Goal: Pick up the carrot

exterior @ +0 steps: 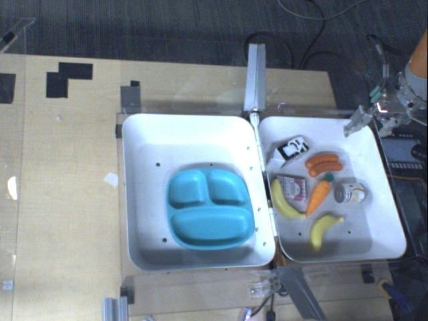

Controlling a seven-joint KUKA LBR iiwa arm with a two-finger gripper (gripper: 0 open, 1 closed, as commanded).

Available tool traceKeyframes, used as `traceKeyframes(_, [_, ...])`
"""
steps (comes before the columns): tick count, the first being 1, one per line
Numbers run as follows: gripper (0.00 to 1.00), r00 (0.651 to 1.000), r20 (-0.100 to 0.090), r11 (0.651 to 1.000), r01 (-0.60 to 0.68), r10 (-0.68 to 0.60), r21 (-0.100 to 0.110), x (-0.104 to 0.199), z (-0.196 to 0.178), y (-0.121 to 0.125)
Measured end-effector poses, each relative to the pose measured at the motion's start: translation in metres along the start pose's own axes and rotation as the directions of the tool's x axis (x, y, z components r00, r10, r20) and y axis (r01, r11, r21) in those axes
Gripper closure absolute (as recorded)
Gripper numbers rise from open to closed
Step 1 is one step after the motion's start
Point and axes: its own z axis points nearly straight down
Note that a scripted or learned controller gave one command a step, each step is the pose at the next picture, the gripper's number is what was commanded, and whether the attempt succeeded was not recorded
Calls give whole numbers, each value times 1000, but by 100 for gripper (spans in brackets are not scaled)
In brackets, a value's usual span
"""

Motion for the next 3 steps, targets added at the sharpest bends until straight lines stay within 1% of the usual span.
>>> traceKeyframes(1, [0, 957, 0, 957, 290, -290, 0, -1, 118, -57])
traceKeyframes(2, [0, 918, 8, 918, 397, -397, -10, 17, 139, -92])
traceKeyframes(3, [0, 918, 8, 918, 396, -396, -10, 17, 139, -92])
